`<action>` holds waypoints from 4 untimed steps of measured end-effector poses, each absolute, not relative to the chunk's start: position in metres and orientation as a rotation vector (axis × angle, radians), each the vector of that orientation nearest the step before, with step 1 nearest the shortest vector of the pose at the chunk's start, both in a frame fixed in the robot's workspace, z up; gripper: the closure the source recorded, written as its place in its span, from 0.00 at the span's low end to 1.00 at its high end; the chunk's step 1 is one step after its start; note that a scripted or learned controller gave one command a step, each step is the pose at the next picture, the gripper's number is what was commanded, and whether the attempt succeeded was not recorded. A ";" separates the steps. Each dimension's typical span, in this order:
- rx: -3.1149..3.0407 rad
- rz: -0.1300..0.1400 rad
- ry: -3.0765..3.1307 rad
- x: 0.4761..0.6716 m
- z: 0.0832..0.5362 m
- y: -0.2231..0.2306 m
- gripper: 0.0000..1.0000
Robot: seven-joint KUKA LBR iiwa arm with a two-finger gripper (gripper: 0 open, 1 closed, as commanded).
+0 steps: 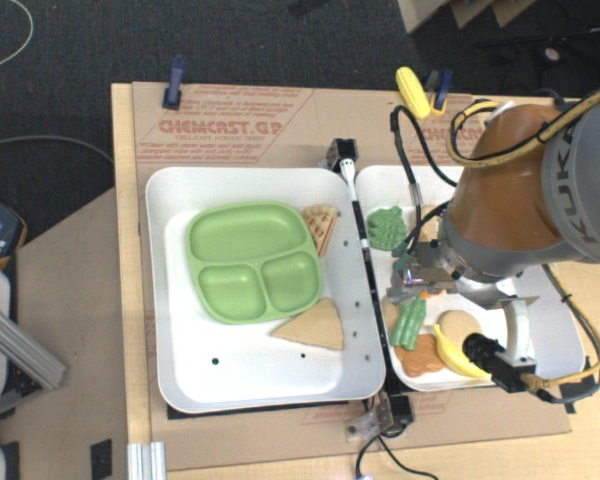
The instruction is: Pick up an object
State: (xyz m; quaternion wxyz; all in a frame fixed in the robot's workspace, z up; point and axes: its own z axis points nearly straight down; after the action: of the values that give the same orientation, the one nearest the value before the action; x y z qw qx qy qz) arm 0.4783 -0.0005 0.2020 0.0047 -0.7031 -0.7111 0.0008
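Overhead, the grey-and-orange arm (510,188) reaches over the rt bin (570,343); its pincer (412,276) sits low by a green toy (410,323), jaw state can't be told. Lt bin (170,298) holds a green divided tray (252,260) w/ a tan wedge (313,326) beside it. Banana (452,353) lies near the rt bin's front.

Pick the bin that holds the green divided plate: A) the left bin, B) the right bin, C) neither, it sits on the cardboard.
A: the green divided plate lies inside the left bin, beside a tan wedge.
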 end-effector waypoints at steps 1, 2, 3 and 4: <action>-2.209 0.003 -2.224 0.478 0.192 0.059 1.00; -2.216 -0.028 -2.236 0.481 0.344 0.120 1.00; -2.223 0.016 -2.211 0.478 0.237 0.084 1.00; -2.215 -0.032 -2.237 0.480 0.405 0.158 1.00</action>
State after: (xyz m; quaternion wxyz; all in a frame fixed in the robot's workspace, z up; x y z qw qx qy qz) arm 0.4805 0.1577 0.4047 -0.0033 -0.7035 -0.7106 -0.0101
